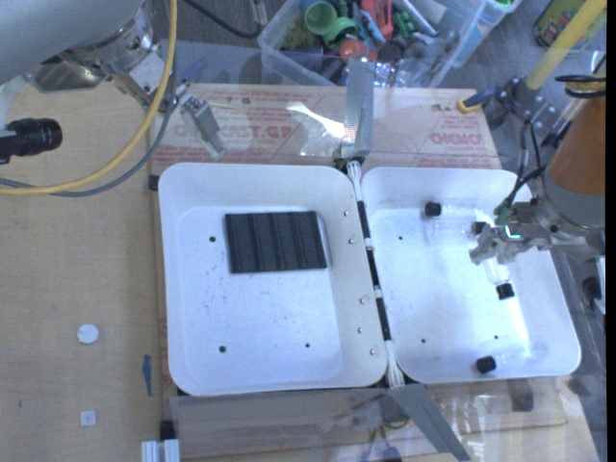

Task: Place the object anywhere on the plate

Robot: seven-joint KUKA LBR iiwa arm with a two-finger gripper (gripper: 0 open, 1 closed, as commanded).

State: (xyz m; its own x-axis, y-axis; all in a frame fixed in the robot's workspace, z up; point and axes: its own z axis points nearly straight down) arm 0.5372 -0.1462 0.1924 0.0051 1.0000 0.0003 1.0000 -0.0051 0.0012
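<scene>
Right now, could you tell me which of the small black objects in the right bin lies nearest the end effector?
The small black object just below the end effector. The one at the top and the one near the bottom edge lie farther off.

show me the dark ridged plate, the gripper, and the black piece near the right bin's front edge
dark ridged plate (275, 242), camera view, middle of its ribbed top
gripper (486, 248), camera view, between its fingertips
black piece (485, 364), camera view, its centre

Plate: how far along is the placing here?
Nothing looks done: the dark ribbed plate in the left bin carries nothing. The gripper is over the right bin, near small dark objects; whether it holds one cannot be told. Left: grasp, carry across, set down.
</scene>
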